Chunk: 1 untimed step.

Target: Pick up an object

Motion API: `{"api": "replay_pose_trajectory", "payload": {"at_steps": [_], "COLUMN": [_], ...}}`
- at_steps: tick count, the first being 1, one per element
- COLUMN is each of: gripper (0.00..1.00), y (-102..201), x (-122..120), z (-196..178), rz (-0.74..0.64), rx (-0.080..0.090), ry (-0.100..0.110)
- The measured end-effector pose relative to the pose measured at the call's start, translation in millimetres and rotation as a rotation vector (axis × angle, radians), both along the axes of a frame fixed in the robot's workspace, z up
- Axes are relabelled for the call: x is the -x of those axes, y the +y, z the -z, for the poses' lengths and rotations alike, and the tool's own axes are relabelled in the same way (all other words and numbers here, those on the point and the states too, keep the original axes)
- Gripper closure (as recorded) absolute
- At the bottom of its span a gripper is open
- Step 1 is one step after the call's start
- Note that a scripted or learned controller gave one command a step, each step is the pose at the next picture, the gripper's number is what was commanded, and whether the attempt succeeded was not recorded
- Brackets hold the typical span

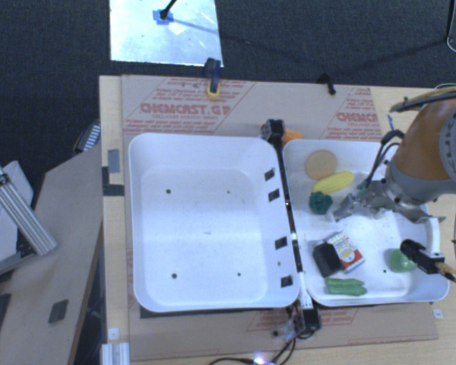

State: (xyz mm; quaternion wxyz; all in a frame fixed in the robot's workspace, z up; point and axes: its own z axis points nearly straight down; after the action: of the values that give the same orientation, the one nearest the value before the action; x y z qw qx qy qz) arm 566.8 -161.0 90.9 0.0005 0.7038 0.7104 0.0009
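My gripper (348,207) hangs low over the middle of the right bin (368,149), reaching in from the right. Just to its left lies a dark green object (320,201), close to the tip. A yellow corn-shaped piece (333,182) and a tan round disc (321,163) lie behind it. In front of the gripper sit an orange-and-white box (347,252) and a black block (326,259), side by side. A green pod-shaped item (346,286) rests by the front wall, and a pale green round thing (398,261) lies at the front right.
The left bin (205,147) stands beside the right one, joined by a black-clipped divider (285,211). An orange object (292,136) sits at the back rim between the bins. The grey arm with its orange band (433,147) covers the right bin's far right side.
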Motion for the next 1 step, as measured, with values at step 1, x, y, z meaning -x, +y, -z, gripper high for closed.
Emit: {"api": "replay_pose_trajectory", "payload": {"at_steps": [1], "gripper": [0.00], "y": [28.7], "x": [-54.3], "z": [5.9], "rz": [0.001], "rx": [0.001], "ry": [-0.004]}}
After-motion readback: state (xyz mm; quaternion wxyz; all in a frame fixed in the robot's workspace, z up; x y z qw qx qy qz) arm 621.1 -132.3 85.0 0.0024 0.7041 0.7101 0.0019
